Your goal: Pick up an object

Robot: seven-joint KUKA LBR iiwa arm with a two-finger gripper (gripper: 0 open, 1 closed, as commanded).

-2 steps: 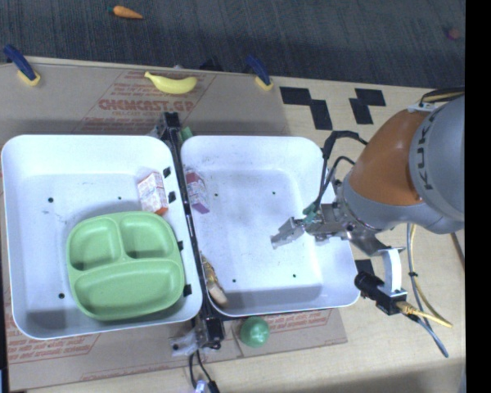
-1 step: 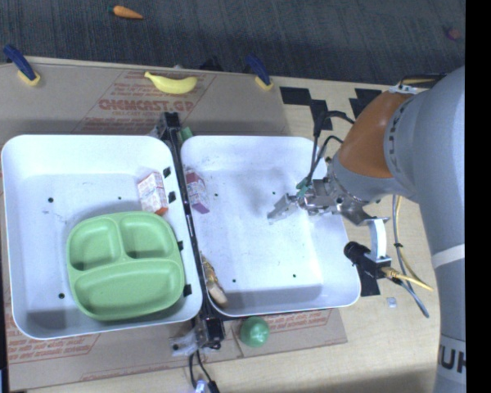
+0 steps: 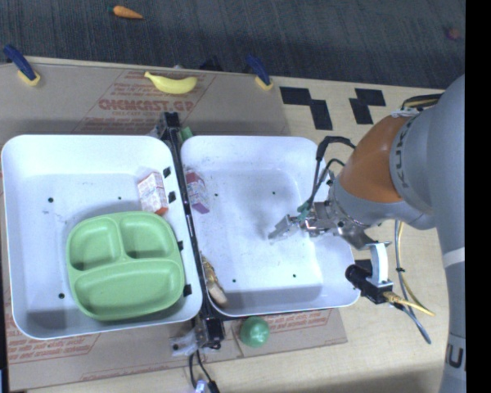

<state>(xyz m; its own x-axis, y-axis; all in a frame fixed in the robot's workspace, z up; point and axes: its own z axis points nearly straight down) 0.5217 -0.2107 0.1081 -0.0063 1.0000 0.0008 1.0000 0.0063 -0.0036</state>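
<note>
Over the right bin's right-hand side the gripper hovers, fingers seemingly spread, pinching nothing; the search step; nearest object, a small packet, lies by the left wall; reaching there is next.

Right bin floor mostly open, small packet by divider, green tray crowding left bin
</note>
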